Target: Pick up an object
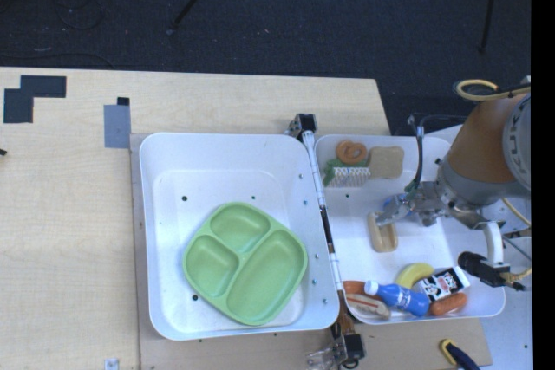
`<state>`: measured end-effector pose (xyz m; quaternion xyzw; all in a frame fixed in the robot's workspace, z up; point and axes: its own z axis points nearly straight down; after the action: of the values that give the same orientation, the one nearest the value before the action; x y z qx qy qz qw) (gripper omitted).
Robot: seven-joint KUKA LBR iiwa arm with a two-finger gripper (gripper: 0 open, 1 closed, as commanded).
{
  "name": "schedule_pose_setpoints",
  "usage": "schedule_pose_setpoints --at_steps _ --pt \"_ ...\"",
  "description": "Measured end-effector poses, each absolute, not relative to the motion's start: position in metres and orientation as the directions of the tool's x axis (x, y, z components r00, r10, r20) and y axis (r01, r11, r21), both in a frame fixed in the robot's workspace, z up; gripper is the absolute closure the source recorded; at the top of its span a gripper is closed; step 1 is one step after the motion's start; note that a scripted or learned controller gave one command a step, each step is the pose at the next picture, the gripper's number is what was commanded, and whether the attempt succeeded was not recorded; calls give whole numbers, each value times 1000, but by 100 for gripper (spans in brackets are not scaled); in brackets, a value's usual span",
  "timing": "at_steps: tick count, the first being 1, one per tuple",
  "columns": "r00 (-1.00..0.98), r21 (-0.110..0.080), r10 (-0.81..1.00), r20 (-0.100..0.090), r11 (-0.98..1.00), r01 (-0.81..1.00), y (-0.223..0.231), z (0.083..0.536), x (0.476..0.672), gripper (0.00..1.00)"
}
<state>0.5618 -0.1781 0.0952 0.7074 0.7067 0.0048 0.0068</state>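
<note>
Bench bins (156,186): green plate (246,262), toys (408,290)

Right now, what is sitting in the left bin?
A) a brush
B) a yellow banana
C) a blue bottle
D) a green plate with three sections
D: the green divided plate lies in the left bin, with its three compartments showing, while the blue bottle, the yellow banana and the brush are all in the right bin.
</note>
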Motion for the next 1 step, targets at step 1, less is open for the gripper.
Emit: schedule_pose_setpoints --at_steps 1 --pt "1 16 1000 -3 -1 1000 -139 95 588 0"
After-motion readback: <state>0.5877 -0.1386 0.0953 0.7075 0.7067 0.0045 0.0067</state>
